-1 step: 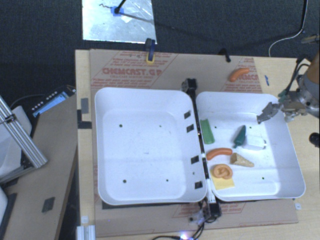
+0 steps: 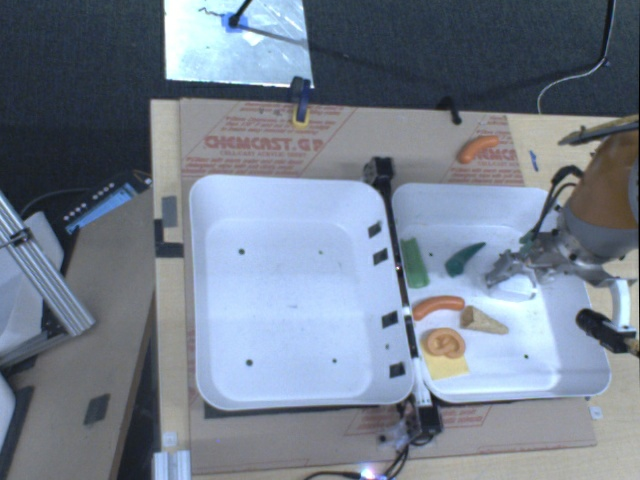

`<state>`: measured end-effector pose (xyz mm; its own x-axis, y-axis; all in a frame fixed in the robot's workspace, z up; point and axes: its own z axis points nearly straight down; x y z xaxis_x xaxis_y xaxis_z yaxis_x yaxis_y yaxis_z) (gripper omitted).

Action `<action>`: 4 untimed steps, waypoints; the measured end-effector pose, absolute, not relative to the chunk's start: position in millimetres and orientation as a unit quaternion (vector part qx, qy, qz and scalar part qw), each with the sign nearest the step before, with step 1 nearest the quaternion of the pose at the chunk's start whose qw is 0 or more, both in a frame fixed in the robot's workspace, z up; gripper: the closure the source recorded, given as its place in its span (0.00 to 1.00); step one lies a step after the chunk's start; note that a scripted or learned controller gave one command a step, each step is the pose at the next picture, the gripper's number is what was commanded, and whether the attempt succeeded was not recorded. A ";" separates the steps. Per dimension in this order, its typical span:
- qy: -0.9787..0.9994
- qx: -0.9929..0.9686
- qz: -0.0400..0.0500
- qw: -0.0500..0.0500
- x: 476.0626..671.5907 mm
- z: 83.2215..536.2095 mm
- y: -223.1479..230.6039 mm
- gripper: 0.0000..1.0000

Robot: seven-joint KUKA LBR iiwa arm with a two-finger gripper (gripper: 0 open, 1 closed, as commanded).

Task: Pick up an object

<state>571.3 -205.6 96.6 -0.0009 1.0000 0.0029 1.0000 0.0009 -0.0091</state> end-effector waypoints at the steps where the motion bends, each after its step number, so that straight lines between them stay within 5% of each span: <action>1: -0.709 -0.705 0.000 0.004 510.0 82.6 -128.3 0.00; 2: -0.708 -0.706 -0.001 -0.001 513.5 95.1 -132.8 1.00; 3: -0.710 -0.704 -0.004 -0.005 541.0 197.9 -111.8 1.00; 4: -0.712 -0.702 -0.004 -0.001 602.7 190.3 -17.0 1.00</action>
